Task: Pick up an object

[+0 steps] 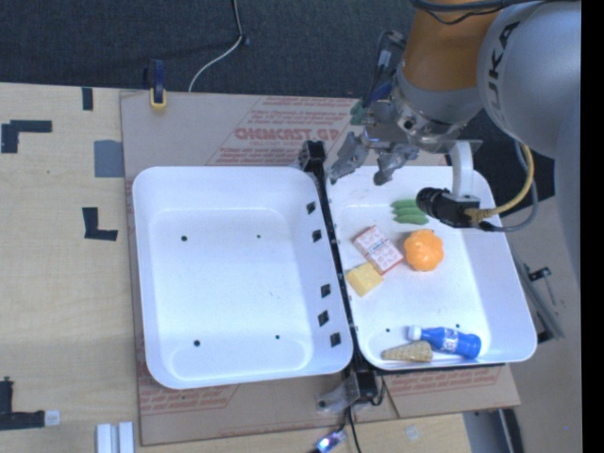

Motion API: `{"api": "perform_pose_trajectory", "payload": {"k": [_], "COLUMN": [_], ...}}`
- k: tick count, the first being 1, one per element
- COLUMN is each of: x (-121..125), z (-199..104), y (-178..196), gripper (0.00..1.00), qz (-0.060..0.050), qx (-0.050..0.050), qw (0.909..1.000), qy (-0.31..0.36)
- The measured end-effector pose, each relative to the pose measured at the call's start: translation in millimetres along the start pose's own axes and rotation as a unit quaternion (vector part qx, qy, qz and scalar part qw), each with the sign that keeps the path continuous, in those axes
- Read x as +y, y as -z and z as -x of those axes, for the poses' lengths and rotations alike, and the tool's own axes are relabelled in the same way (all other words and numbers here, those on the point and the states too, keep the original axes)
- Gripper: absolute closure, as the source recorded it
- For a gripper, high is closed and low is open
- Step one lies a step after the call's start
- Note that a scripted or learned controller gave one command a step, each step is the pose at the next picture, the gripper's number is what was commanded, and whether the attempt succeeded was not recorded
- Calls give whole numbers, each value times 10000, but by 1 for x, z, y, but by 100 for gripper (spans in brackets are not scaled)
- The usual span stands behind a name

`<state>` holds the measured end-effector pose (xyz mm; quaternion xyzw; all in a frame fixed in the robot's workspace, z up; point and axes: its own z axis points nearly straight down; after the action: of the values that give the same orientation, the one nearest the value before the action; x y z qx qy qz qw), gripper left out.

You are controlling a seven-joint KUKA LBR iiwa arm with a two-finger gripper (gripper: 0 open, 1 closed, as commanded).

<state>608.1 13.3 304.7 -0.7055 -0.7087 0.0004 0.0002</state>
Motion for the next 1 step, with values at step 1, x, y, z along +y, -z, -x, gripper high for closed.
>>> {"api": "perform_pose_trajectory", "payload": {"k": [1], "x": [-48], "z": [-1], "y": [-4], "gripper": [100], "qz": [-17], "qx": [-1], "qw": [10000], "qy": [-23]}}
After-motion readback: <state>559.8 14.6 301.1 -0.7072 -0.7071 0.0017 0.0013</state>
